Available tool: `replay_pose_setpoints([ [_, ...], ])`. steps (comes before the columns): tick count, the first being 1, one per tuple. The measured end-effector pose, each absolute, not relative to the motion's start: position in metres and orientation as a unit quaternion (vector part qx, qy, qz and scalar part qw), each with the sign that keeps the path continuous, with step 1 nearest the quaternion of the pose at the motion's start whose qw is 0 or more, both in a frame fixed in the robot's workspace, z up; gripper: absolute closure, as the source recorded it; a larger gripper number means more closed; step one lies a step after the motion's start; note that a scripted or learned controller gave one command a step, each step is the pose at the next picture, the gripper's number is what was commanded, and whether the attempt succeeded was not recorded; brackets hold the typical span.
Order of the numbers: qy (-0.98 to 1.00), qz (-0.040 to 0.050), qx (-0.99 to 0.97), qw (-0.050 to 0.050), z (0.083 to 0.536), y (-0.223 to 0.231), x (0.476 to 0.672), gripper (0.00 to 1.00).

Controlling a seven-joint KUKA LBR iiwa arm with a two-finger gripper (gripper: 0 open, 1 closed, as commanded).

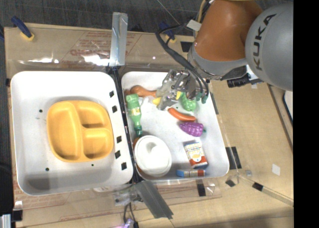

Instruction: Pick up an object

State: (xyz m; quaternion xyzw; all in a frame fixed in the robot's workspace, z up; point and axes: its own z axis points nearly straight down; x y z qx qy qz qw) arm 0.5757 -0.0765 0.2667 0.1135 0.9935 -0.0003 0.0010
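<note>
My gripper [172, 94] hangs low over the back of the right bin [215, 137], its metal fingers down among the toys. Right beneath it lie a yellow piece [158, 102] and an orange-red sausage [181, 114]. A green toy [189, 104] sits just to its right. A brown drumstick-like piece [141, 91] lies to its left, and a green bottle [134, 113] rests along the bin's left wall. Nothing is visibly clamped between the fingers.
Further forward in the right bin are a purple grape bunch [192, 128], a white bowl [153, 154], a small orange-white carton [195, 153] and a marker [191, 173]. The left bin [30, 92] holds a yellow divided plate [79, 130].
</note>
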Motion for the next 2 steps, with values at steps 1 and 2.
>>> replay_pose_setpoints([
  [1, 0.99, -0.0004, 0.139, 0.0, 0.256, -0.086, 0.506, 1.0],
  [2, 0.993, -0.0008, 0.121, 0.002, 0.294, -0.12, 0.536, 1.0],
])
